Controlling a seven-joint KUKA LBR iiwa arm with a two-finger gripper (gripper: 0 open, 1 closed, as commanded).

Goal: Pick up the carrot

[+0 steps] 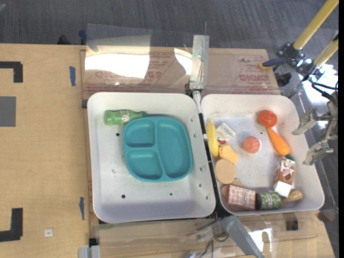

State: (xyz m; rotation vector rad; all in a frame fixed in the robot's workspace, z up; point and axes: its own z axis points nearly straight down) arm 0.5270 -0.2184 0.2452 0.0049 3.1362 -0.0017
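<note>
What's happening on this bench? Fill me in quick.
A robot arm is set to pick up the carrot, which lies untouched in the right bin beside a tomato and other toy food. The hand sits at that bin's right edge, holding nothing. The left bin has a teal divided plate and a green bottle.
</note>
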